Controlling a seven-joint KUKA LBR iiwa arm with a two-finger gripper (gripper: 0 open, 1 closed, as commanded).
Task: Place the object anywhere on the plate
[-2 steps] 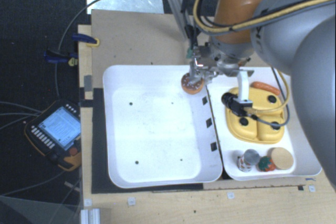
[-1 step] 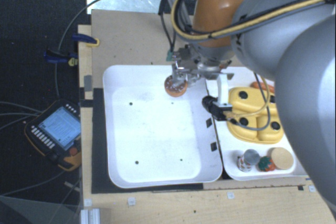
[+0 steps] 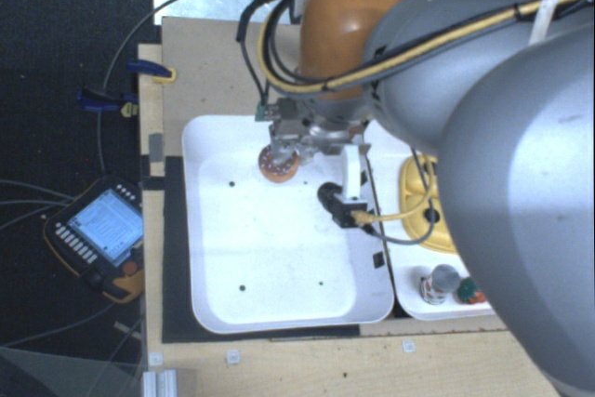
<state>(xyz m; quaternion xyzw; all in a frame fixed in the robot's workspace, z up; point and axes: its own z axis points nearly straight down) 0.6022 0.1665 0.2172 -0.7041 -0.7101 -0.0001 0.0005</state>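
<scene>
Looking down from the one camera view: arm fills the right and upper centre of the frame, grey links with the orange band above the wrist. It reaches in from the right over the left bin, so the wrist hangs over that bin's upper part.

Gripper sits just below the orange band, at upper centre. A small round brown object shows right under it, near the bin's top edge. Touching or just beside the gripper, can't say which. Can't tell whether the gripper is spread or closed, or whether it has the object; the wrist body hides that part.

Plate is yellow, in the right bin, mostly hidden under the arm, with a left sliver visible at centre right. Object and plate are well apart, in different bins. So the object isn't on the plate yet.

Judgement: the arm is placed over the object because this is the pick stage; transfer to the right bin is yet to come.

Cables loop off the wrist, draping toward the plate, likely just slack for reach. Small items, grey, green and red, lie at the right bin's lower part. A pendant with lit screen rests off the bench at lower left. Blue clamps hold the bench edge at upper left.
</scene>
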